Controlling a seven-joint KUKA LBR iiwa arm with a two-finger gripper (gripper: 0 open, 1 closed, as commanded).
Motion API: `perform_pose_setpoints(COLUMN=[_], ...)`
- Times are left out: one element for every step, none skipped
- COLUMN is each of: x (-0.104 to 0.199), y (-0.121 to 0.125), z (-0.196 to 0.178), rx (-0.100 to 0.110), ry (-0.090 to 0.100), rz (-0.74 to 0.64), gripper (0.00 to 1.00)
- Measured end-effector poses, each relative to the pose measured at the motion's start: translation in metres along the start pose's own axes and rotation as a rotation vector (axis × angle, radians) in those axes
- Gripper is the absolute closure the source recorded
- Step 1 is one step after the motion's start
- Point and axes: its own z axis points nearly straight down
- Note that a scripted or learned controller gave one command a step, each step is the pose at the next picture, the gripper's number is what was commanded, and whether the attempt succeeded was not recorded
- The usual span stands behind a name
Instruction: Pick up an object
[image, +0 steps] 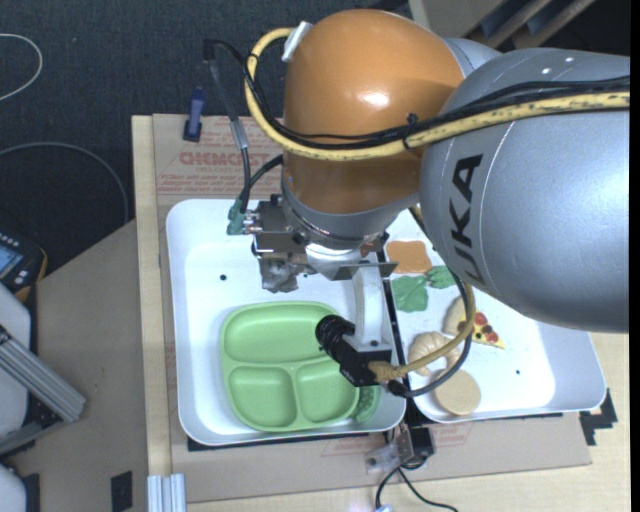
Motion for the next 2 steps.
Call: perform_pose_setpoints(x=[-0.044, -0.105], y=[0.000, 0.001], z=[0.033, -0.016], rx=[-0.003, -0.016], ry=[-0.001, 0.002], rz=[0.012, 0.014], gripper=[1.00, 1.00])
